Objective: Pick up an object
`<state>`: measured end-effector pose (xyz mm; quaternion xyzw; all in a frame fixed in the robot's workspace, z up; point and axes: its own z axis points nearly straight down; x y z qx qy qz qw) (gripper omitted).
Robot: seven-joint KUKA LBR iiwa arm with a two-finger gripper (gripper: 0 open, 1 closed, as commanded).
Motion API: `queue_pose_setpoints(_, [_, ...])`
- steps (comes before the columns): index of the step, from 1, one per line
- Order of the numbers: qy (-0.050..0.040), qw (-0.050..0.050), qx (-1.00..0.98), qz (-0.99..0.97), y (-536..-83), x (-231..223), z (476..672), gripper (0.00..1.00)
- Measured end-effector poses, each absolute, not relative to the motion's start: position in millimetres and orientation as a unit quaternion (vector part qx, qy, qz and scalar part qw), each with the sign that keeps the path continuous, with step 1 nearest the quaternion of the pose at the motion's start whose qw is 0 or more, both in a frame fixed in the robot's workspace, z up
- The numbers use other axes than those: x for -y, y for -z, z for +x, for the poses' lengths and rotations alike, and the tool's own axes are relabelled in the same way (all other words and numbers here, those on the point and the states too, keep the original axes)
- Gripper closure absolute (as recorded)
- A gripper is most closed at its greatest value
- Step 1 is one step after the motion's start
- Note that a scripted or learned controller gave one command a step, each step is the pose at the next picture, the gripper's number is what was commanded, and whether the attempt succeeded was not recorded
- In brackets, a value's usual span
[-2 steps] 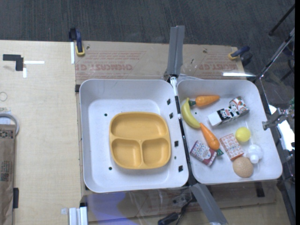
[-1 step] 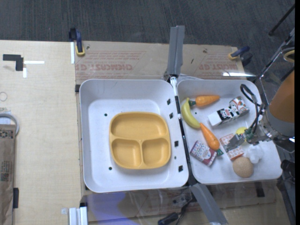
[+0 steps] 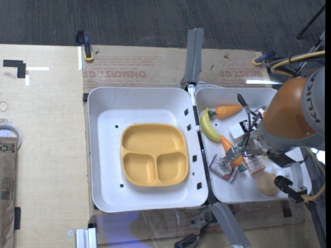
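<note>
The right bin holds a yellow banana, an orange carrot, a smaller orange carrot, a red-and-white packet, a tan ball and a white block. My gripper hangs low over the middle of that bin, right at the small carrot and the packet. The orange-banded wrist stands above and to its right and hides part of the bin.
The left bin carries a yellow three-compartment tray. A grey divider post rises between the bins at the back. Cables and clamps sit at the right edge, beyond the bin's back wall.
</note>
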<state>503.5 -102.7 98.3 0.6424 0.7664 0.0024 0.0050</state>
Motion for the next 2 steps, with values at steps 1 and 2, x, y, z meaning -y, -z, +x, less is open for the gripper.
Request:
queue_pose_setpoints(1, [-0.0032, 0.008, -0.765, 0.644, -108.1, 104.5, 505.4, 1.00])
queue_pose_setpoints(2, [0.0016, 0.000, -0.690, 0.724, -199.7, 63.9, 554.6, 1.00])
